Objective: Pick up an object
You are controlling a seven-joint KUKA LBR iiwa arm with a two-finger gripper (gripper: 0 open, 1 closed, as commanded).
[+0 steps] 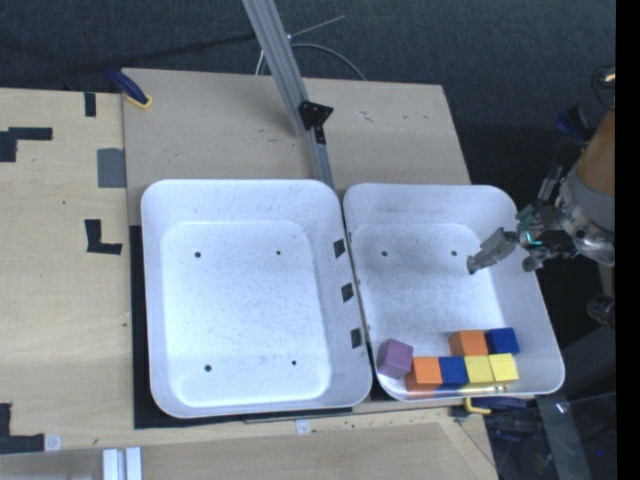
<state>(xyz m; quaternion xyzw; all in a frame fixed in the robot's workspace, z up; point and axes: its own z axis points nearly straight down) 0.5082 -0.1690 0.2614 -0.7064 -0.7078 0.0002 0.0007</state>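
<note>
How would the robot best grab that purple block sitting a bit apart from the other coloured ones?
Probably from straight above, fingers closing on the purple block's two free sides. It lies at the left end of the cluster in the right bin, with the orange block just to its right and the bin wall near its left, so a sideways approach looks cramped.

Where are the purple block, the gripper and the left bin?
purple block (396, 356), camera view, its top face.
gripper (487, 251), camera view, between its fingertips.
left bin (240, 192), camera view, its far rim.
</note>
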